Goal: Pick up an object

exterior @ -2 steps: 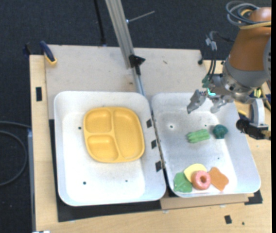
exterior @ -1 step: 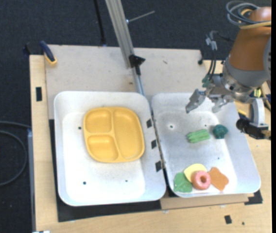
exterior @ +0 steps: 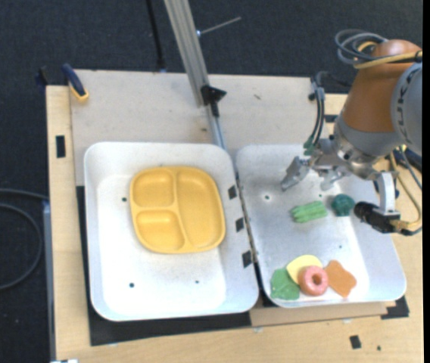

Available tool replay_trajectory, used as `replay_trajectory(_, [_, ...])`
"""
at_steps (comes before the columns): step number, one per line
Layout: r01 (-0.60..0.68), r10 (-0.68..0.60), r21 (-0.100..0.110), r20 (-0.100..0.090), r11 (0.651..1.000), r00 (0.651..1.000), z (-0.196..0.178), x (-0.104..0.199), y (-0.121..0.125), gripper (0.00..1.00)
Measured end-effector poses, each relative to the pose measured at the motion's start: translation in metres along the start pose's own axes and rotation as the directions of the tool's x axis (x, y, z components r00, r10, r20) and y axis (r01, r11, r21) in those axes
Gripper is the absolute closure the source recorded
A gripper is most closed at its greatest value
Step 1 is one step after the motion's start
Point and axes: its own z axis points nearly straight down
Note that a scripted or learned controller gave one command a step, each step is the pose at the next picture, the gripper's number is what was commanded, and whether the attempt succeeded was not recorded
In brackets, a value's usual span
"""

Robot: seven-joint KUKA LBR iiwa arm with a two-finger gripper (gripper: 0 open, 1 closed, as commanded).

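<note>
Gripper [exterior: 311, 174] hanging over the right bin [exterior: 272, 237], fingers spread apart, gripping nothing.
Green oblong object [exterior: 308, 212] is lying just off its 6 o'clock, untouched.

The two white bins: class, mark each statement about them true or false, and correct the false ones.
1. The yellow divided plate lies in the left bin. True.
2. The pink doughnut sits on that plate. False: it lies in the right bin, near the front edge.
3. The claw hangs over the right bin. True.
4. The claw grips the green oblong piece. False: that piece lies on the bin floor, apart from the claw.
5. A teal piece lies beside the green oblong piece. True.
</note>
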Motion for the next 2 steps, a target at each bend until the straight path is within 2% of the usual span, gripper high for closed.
replay_trajectory(1, [-0.001,0.001,0.0,-0.001,1.0,1.0,0.059,0.007,-0.003,0.0])
replay_trajectory(2, [0.0,0.0,-0.008,0.0,1.0,1.0,0.102,0.007,-0.001,0.0])
